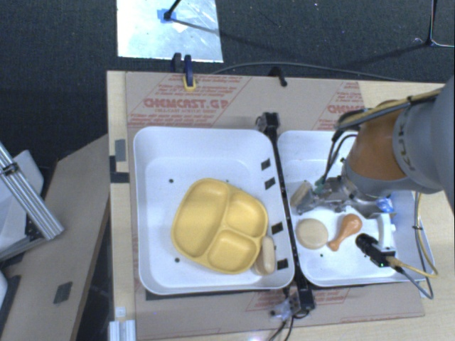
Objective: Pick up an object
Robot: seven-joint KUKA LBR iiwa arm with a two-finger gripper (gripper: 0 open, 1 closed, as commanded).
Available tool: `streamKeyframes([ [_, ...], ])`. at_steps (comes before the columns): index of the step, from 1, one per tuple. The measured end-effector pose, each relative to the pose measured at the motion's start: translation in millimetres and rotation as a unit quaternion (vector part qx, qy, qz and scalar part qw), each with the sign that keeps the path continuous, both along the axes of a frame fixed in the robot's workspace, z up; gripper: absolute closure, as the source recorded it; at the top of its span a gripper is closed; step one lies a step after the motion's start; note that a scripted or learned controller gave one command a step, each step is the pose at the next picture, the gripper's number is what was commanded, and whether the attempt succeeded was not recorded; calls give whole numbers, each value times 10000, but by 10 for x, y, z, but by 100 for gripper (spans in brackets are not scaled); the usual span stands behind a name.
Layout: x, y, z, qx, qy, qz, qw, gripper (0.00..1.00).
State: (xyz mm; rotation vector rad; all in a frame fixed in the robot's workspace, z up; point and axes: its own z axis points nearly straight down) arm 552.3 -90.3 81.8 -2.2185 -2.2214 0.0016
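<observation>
- Dark carpeted floor [57, 62] all around, with a silvery sheet [169, 18] lying on it at top left.
- Pale tabletop [117, 105] under a brown cardboard sheet [242, 105], printed "CHEMCAST GP" in red at upper left and again, partly hidden, at upper right; smaller print too fine to read.
- Left bin [163, 148], white and shallow, with wide bare floor along its far and left walls.
- Right bin [306, 144], meeting the left one along a black centre seam; bare at its far left corner and along the near wall.
- Grey arm [419, 141] with orange band, reaching in from the right over the right bin.
- Yellow divided tray [217, 226], three compartments, in the left bin's near right part.
- Pincer [309, 196], low over the right bin's left middle, near the seam; released or clenched, cannot tell.
- Round beige disc [311, 231], flat on the right bin's floor, just nearer than the pincer.
- Orange-brown club-shaped piece [345, 229], tilted, just right of the disc.
- Beige oval lump [266, 254], touching the tray's near right edge.
</observation>
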Motion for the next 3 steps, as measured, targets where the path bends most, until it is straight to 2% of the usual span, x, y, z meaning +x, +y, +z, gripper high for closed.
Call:
streamKeyframes([
  [1,13,-5,131,-6,-23,4,10000,100],
  [3,-48,46,1293,-9,-52,14,10000,100],
])
